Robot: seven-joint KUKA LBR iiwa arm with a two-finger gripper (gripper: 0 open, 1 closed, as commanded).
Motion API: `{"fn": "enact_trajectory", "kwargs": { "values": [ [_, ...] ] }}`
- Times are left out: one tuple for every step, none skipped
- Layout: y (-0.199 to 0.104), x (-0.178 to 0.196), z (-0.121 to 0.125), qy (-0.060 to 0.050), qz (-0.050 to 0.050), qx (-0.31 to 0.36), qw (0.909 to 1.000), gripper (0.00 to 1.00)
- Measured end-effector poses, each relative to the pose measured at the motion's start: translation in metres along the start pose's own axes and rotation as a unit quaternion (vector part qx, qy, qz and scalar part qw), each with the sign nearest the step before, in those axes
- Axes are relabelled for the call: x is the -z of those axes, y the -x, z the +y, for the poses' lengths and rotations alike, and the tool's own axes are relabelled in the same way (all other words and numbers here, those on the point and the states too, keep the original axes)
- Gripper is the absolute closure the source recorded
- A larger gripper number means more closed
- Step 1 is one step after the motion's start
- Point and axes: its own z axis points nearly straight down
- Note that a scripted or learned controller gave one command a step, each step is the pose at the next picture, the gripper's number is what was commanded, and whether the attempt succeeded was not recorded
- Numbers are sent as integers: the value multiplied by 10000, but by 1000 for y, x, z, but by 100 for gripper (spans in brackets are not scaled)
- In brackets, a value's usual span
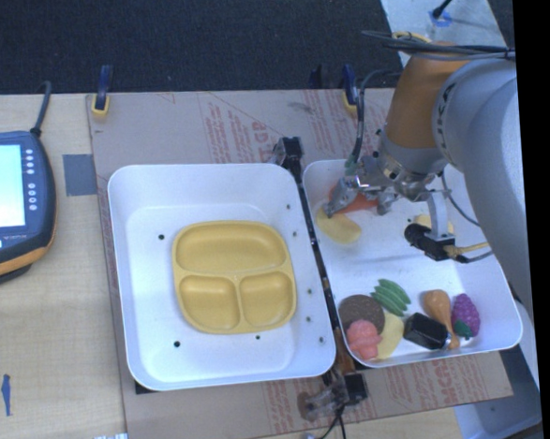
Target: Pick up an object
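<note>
The gripper [367, 196] sits under the arm's wrist, so its fingers cannot be made out. Just beside it, an orange item [341, 200] is partly covered, and the right bin [509, 338] beneath the arm is largely hidden.

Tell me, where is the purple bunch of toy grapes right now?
The purple bunch of toy grapes lies in the right white bin's near right corner, just right of the brown toy drumstick.

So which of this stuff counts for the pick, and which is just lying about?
In play:
gripper, low in the right bin
pale yellow piece beside it
toy food heap: pink, green, purple, brown disc, black block

Lying about:
yellow divided tray in the left bin
handheld control pendant
</note>
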Motion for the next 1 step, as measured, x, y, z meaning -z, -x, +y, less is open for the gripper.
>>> {"fn": "enact_trajectory", "kwargs": {
  "values": [
    [16,-2,0,-2,5,-6,10000,0]
  ]
}}
